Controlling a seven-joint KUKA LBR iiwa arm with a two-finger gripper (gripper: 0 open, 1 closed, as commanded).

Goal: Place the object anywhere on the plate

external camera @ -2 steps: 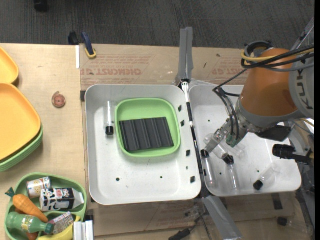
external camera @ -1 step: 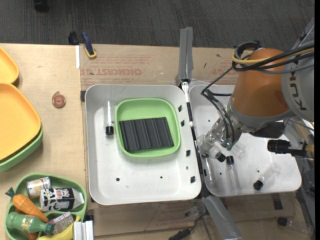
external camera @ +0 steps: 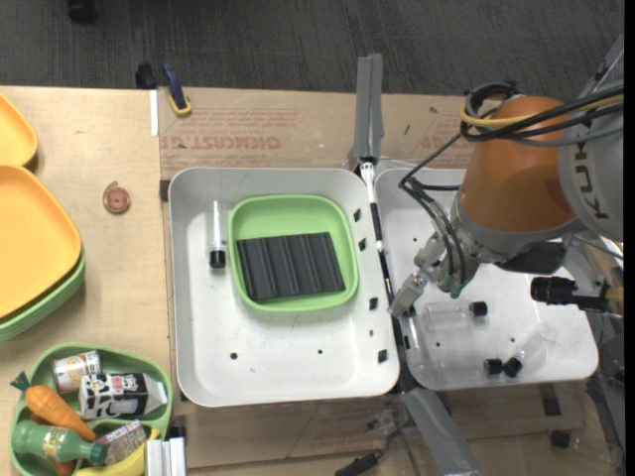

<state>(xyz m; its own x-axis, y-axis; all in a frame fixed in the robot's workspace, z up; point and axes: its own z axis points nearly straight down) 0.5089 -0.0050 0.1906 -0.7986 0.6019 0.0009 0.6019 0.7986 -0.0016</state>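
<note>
Clear plastic tubes look light and slippery, best pinched mid-barrel for the green plate; whether the gripper is clenched, I cannot tell.

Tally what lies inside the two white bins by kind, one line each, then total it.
Green plate: 1
Dark ridged slab on the plate: 1
Clear tubes with black caps: 4, one in the left bin, three in the right bin, hard to separate
Total: 6
</note>
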